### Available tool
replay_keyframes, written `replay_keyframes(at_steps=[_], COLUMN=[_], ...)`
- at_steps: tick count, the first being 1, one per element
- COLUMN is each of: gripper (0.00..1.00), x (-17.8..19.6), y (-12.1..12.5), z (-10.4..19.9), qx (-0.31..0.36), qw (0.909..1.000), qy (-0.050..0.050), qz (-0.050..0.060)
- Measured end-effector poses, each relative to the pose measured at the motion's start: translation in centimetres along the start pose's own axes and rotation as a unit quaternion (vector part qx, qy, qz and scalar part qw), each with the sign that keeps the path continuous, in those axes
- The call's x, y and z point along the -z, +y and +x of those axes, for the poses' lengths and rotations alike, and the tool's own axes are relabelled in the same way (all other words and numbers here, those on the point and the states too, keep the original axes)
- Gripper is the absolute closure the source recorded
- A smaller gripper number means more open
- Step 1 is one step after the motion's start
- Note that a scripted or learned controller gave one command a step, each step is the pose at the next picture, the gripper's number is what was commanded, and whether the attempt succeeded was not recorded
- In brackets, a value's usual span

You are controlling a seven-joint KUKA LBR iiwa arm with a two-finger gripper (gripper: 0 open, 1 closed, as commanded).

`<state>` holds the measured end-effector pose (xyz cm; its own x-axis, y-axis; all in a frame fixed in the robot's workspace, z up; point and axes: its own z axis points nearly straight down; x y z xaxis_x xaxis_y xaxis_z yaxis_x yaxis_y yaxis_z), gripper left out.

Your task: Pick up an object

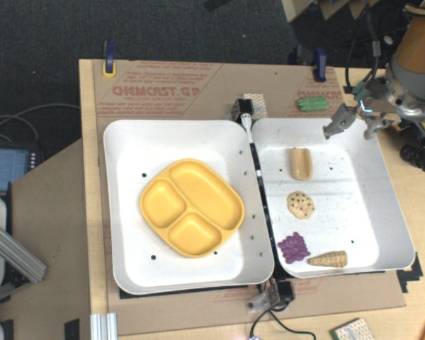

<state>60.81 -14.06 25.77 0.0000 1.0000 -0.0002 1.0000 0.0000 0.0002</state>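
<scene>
Reading "CHEMCAST G.P." in red print on the brown protective sheet, far left of the bench; smaller lines there staying illegible.

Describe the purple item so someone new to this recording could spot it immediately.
Look at the right bin, the one without the yellow divided plate. Near its front-left corner lies the bunch of grapes, just left of the ice-cream cone and below the cookie. It is the only purple, lumpy item; its neighbours are tan.
</scene>
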Motion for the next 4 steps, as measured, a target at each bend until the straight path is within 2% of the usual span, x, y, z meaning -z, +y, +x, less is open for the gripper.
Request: replay_keyframes(at_steps=[1,2,3,4], gripper=[0.0,0.0,1.0,1.0], x=[-17.4,-17.3,-16.2,-6.7], y=[-3.3,2.0,1.9,-3.5], z=[1.7,0.7,0.7,7.3], qx=[0.0,0.001,0.0,0.003], qw=[1.0,1.0,1.0,1.0], qy=[0.002,-0.001,-0.001,0.002], qz=[0.009,-0.003,-0.003,-0.002])
